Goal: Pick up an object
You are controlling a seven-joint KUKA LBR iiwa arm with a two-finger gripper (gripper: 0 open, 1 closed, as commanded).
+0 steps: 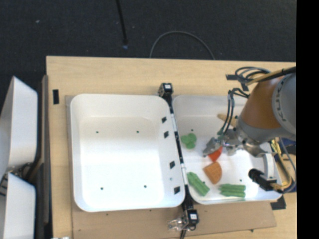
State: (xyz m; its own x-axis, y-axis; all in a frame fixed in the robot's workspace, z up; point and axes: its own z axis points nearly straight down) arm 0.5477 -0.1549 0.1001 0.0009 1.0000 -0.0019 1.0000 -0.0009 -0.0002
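Right bin (pixel 199 114): you see gripper (pixel 212 148) just beside red piece (pixel 215 156), grip state unreadable; orange wedge (pixel 213 173) at its 6 o'clock, green lump (pixel 189 141) at 9 o'clock.

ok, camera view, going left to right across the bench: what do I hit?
left bin → round green piece → orange wedge → ribbed green piece. Left out: the green stick and the red piece, since they overlap these sideways.
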